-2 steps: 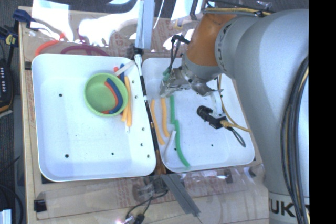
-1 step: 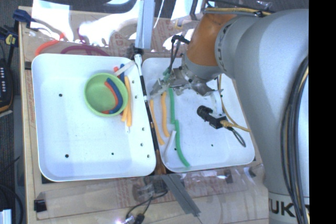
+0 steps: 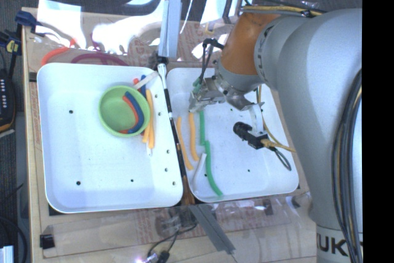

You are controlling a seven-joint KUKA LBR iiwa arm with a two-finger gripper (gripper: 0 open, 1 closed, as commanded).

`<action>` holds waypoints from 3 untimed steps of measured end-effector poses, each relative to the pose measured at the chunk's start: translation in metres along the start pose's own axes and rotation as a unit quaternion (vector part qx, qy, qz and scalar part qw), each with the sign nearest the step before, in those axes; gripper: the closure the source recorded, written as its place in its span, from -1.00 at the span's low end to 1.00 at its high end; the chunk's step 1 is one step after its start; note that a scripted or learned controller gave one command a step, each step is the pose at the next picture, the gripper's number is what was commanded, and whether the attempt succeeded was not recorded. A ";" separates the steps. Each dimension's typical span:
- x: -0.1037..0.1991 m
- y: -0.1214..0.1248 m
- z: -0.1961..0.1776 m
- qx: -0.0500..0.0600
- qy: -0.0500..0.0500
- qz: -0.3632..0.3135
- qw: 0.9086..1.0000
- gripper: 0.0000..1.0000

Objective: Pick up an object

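Gripper [image 3: 198,98] hangs at frame centre, over the right bin [image 3: 280,172]; we cannot tell how its jaws stand. Just below lies a green strip [image 3: 210,164]: we judge it light, limp, best pinched mid-length.

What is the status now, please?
Pincer low in right bin, grip unclear. Green strip and orange sticks lie just below it. Green bowl in left bin.
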State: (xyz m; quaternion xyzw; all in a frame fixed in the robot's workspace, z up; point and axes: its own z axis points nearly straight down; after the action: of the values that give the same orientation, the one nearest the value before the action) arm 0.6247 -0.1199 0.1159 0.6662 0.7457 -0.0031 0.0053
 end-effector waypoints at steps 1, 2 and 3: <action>0.000 0.000 0.000 0.000 0.000 -0.001 1.000 -1.00; 0.000 0.001 -0.010 -0.001 -0.002 -0.003 1.000 1.00; 0.000 0.000 -0.010 0.000 -0.002 -0.003 1.000 -1.00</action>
State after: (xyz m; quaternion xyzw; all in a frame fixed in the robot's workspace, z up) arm 0.6251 -0.1199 0.1257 0.6638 0.7479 -0.0041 0.0069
